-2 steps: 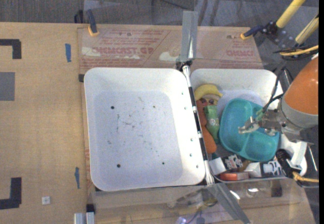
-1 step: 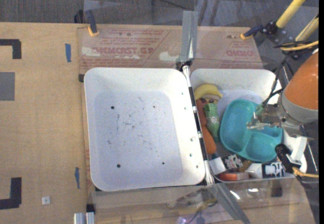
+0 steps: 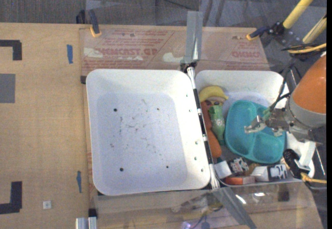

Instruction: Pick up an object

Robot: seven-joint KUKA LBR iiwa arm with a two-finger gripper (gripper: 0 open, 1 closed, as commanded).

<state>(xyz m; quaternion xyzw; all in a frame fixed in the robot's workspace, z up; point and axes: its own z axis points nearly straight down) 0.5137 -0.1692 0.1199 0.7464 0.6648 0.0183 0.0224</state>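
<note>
Hovering my gripper (image 3: pixel 254 125) over the teal dish (image 3: pixel 254 132) by the right bin's (image 3: pixel 236 79) right edge, I'm at the approach step, can't tell its state, and next need a descent onto the rim.

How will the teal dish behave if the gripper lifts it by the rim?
The teal dish looks like rigid moulded plastic, so it should probably stay stiff. It is broad and shallow, so it may tilt when held by one edge. Its smooth surface could slip between the fingers of the gripper.
</note>
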